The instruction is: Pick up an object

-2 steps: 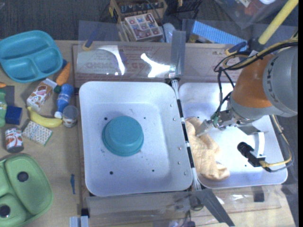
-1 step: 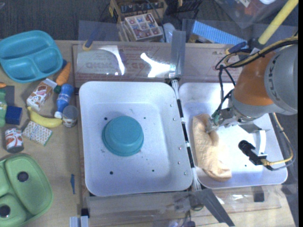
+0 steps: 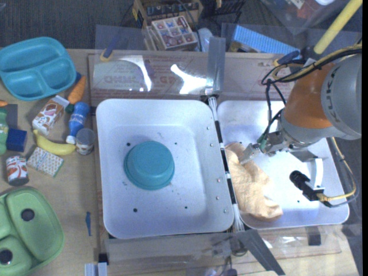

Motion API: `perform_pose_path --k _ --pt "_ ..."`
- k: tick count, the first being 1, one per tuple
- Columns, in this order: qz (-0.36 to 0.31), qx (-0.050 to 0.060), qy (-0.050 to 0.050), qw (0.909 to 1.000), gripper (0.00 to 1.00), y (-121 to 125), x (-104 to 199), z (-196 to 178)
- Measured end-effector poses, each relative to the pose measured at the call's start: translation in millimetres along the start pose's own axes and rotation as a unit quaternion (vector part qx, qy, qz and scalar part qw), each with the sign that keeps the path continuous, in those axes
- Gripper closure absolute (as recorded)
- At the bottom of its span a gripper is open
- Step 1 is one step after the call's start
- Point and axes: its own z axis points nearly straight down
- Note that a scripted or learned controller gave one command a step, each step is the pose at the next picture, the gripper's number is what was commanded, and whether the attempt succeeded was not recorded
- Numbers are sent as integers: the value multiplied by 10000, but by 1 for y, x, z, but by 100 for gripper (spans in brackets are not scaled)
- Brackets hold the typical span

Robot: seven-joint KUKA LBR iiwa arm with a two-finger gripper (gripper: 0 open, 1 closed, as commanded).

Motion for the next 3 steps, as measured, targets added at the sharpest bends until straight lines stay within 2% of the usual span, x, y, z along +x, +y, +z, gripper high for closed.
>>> perform_pose_path --k 1,2,3 --pt "-605 -1 0 9982 0 -5 2 8" --pt "-15 0 5 10000 0 -20 4 8" --pt "-424 -1 -8 9991 0 -23 8 7"
